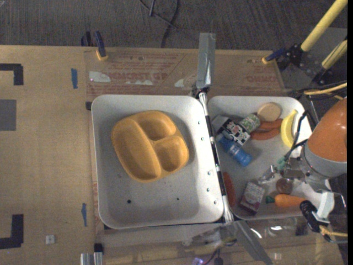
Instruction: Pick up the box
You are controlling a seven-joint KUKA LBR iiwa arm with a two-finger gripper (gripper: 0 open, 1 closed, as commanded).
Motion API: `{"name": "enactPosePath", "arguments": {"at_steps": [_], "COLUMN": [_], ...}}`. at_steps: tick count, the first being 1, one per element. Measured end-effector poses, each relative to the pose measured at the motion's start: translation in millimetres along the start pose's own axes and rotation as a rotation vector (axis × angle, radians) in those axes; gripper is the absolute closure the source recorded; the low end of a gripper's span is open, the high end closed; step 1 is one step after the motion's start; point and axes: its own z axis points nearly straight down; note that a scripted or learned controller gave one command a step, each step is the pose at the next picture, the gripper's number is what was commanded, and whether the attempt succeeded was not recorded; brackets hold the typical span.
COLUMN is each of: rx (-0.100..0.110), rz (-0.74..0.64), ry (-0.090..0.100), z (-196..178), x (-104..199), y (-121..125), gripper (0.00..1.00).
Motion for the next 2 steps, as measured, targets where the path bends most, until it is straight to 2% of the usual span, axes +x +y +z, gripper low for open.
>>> {"name": "enactPosePath", "arguments": {"at_steps": [1,2], "rx": [-0.002,-0.006], "rz": [-0.328,-0.326], "ry": [0.000,0.000], "z": [-1,-11], "x": [-3,-3], "y": [2,2], "gripper": [0.00,1.00]}}
